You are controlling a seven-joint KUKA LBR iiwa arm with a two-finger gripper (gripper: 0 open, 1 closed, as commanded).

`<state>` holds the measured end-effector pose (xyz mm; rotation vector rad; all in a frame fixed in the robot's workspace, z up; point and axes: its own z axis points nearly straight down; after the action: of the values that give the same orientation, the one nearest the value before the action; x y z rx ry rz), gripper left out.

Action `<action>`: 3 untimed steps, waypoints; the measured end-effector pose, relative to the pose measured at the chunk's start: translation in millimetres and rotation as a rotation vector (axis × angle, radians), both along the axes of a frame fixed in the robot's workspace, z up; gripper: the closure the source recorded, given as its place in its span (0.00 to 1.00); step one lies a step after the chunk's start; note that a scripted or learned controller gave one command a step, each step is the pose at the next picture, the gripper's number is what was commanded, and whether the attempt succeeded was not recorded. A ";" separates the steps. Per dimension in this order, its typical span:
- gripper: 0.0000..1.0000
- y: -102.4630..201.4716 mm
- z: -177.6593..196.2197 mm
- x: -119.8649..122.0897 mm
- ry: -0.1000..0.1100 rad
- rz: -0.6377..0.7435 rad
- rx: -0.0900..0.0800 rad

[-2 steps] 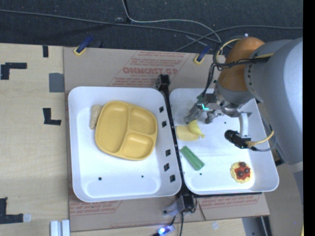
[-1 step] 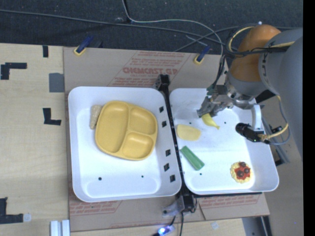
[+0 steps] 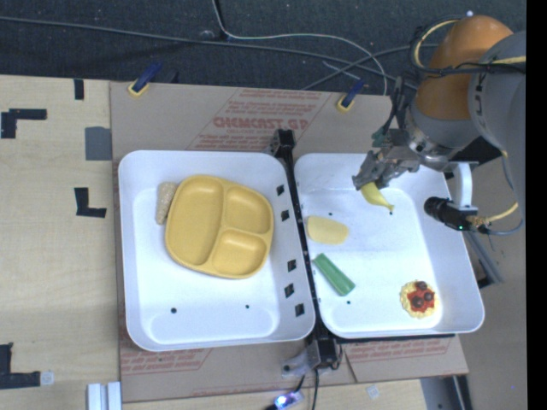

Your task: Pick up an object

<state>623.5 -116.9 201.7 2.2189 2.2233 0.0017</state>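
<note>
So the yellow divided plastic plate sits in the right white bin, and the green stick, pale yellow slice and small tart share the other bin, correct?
Not quite: the camera view shows the yellow divided plastic plate in the left white bin. The green stick, pale yellow slice and small tart do share the other bin, the right one.

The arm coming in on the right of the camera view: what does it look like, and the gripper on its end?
The arm is grey with a rounded orange section near the top, and thin cables loop around that section. The gripper at its end is a small, dark grey metal assembly. A white bracket carrying a black cylindrical part with a small green light sits to the side below the wrist.
</note>
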 end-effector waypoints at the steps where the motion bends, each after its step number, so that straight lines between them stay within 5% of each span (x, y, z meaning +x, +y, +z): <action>1: 1.00 48.7 -6.8 -10.9 0.004 0.002 0.000; 3: 1.00 152.2 11.8 -20.6 0.003 0.005 0.001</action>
<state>602.9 35.3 213.5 2.2157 2.2303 -0.0012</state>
